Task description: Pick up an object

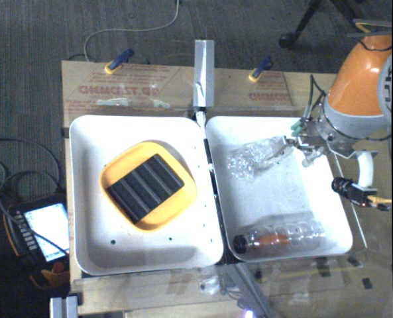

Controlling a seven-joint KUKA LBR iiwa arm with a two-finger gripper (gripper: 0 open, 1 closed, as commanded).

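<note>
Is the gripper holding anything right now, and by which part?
Cannot tell: the gripper sits at the edge of the crumpled clear plastic in the right bin, its grip unclear.

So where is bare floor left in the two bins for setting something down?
Right bin: the middle, between the crumpled clear plastic and the bottle along the near wall. Left bin: only margins around the yellow tray. Crowded by the gripper.

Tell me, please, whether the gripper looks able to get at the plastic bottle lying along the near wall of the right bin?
Probably yes. The plastic bottle lies uncovered, with nothing above it, in the same bin over which the gripper sits. Its closeness to the right bin's near wall may hinder a grasp.
</note>
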